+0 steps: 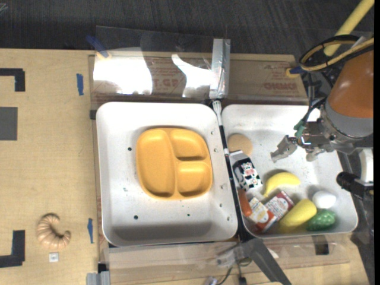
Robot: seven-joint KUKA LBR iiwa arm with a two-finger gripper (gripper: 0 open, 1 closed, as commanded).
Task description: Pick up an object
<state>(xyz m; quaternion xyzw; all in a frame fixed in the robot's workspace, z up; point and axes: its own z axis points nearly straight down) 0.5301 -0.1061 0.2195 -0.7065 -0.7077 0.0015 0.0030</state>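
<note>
My gripper (298, 150) hangs over the upper middle of the right bin (267, 119), open, with nothing between its fingers. Below it, along the bin's lower part, lie a yellow banana (280, 181), a red snack packet (272, 208), a yellow lemon-like fruit (298, 214), a white egg (324, 200) and a green item (321, 220). A black-and-white carton (246, 172) and a tan round biscuit (240, 142) sit by the bin's left wall. The gripper touches none of them.
The left bin (113, 159) holds a yellow divided plate (174, 162). A tan croissant-shaped toy (53, 230) lies on the bench at the far left. Yellow and black cables (326, 49) loop above the arm's orange band (356, 88).
</note>
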